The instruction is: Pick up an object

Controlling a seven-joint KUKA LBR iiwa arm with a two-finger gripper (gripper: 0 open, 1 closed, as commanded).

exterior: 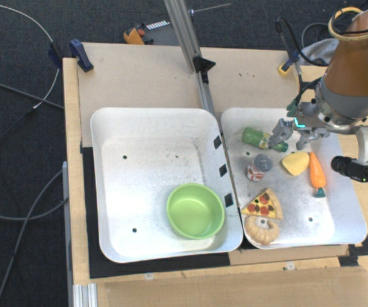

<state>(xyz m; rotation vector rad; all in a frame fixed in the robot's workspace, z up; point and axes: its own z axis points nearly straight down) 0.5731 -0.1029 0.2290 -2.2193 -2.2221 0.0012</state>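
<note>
The gripper [285, 135] hovers at the green object [255, 136] (perhaps a bottle), fingers spread and gripping nothing; the approach step, calling for descent and closing.

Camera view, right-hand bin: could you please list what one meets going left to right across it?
Green bottle → small can → pizza slice → yellow piece → carrot. The doughnut overlaps the pizza slice, so it is left out.

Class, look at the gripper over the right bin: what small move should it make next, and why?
Probably a short descent: the gripper hovers by the green bottle in the right bin, and nothing is seen between its fingers.
</note>
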